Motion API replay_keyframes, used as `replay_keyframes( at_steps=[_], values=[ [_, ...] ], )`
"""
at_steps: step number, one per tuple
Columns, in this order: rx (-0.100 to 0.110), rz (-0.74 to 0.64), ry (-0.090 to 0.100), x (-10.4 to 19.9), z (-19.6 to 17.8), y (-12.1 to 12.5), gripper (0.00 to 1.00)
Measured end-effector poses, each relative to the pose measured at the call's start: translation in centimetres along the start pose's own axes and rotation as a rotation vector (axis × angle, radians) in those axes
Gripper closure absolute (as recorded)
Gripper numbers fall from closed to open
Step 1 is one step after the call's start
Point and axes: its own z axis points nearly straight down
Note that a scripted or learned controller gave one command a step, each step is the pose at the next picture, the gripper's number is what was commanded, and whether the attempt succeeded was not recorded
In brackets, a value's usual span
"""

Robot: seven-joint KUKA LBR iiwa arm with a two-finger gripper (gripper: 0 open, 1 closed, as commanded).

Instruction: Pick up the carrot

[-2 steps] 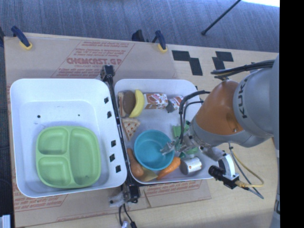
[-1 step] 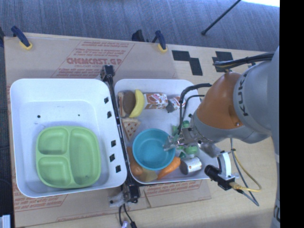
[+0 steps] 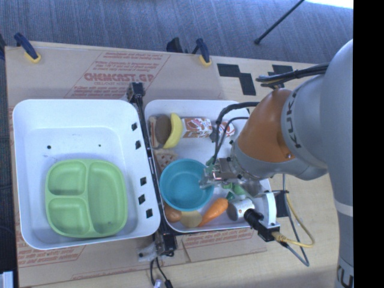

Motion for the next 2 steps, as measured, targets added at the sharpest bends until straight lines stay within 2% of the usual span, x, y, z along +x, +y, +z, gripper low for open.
replay_keyframes(
  at_steps=[1,2],
  values=[
    [0.008,-0.171,0.011,-9.2,-1.4,-0.1,1.0],
    [0.011,-0.163,0.018,-1.7,-0.6,-0.1,1.0]
  ],
)
